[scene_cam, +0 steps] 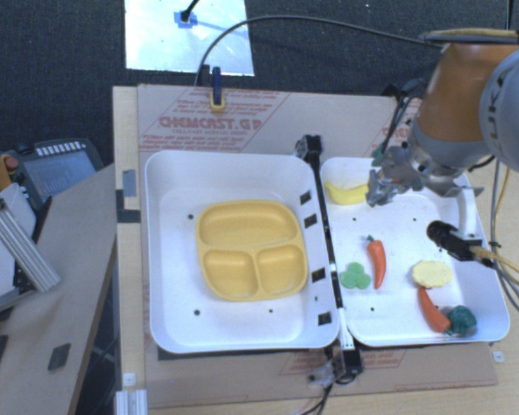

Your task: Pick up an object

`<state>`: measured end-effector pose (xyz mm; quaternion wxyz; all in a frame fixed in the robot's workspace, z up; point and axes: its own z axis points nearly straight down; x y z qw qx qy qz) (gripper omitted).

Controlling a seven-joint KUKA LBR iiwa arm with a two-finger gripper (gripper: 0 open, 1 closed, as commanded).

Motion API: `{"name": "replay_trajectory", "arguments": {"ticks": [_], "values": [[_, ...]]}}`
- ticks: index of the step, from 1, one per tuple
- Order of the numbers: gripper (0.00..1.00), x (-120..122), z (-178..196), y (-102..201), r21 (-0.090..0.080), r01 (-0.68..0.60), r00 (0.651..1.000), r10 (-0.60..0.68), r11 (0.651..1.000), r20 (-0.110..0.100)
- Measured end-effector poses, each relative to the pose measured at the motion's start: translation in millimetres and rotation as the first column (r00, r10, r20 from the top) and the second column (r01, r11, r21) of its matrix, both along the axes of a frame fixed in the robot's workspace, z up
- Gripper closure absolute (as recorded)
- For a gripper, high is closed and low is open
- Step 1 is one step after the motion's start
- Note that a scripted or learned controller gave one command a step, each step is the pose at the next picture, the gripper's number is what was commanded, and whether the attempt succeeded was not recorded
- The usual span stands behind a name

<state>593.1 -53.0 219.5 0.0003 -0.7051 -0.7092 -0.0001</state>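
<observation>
Camera view: I look down on two white bins side by side, my arm (467, 85) entering from three o'clock.
Gripper: mine (379, 193) hangs low over the right bin (493, 318), in its eleven o'clock corner; whether it is spread or pressed together I cannot tell.
Yellow piece: a banana-like thing (344, 194) lies just at nine o'clock of my gripper, close beside it, contact unclear.
Carrot: a small one (377, 261) lies mid-bin, at six o'clock of my gripper, well apart.
Green piece: a flat leafy shape (355, 277) sits just at nine o'clock of that carrot.
Yellow disc: (432, 274) toward three o'clock of the bin.
Second carrot: (432, 309) near broccoli (461, 320) at five o'clock.
Left bin: (169, 232) holds a yellow divided tray (249, 249).
</observation>
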Motion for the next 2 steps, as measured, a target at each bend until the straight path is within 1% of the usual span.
{"name": "replay_trajectory", "arguments": {"ticks": [1,2], "values": [[1.0,-22.9,-8.5,49.9,0.0,-0.001,1.0,0.001,1.0,-0.001],[1.0,-34.5,-9.8,100.6,0.001,-0.002,1.0,0.002,1.0,0.0]]}}
